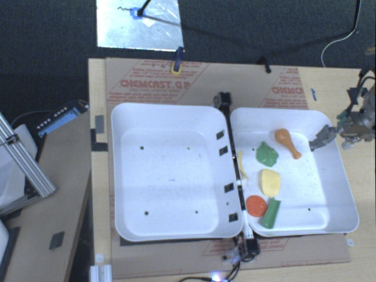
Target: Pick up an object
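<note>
The right bin (335, 187) holds several toy foods. An orange drumstick-shaped piece (288, 142) lies near its far edge. A green leafy piece (267, 154) sits to the left of it, with a yellow piece (270, 182) below. A red round piece (255, 205) and a green stick (271, 212) lie close together at the near left corner. A pale yellow strip (241, 164) rests against the bin's left wall. My gripper (323, 138) hangs over the right bin's far right part, a short way right of the orange piece, and I see nothing in it.
The left bin (170, 169) stands beside the right one, with a row of black clips (226, 169) along the divide. A silver sheet (139, 15) lies beyond the bench. A metal rail (23, 160) and cables sit at the far left.
</note>
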